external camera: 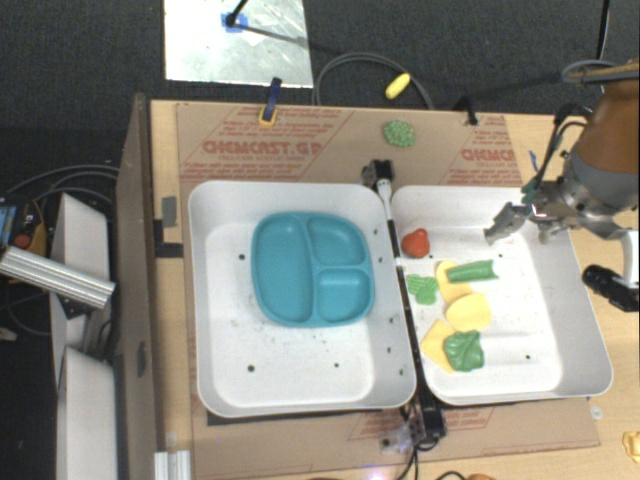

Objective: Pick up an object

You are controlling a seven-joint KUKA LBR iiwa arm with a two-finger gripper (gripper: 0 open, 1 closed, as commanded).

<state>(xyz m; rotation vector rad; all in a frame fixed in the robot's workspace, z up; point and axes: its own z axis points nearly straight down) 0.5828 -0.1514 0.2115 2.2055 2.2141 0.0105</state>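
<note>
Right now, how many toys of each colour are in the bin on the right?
Red: 1, the small round toy.
Green: 3, the long piece, the leafy piece, the leaf at the bottom.
Yellow: 3, the top piece, the middle piece, the bottom piece.
Total: 7

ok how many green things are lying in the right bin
3: a long green piece at the middle, a leafy one near the left wall, another towards the front atop a yellow piece. Others may be hidden.

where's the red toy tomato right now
The red toy tomato lies in the right bin, near its upper left corner beside the divider, just above the green and yellow toy foods.
</note>
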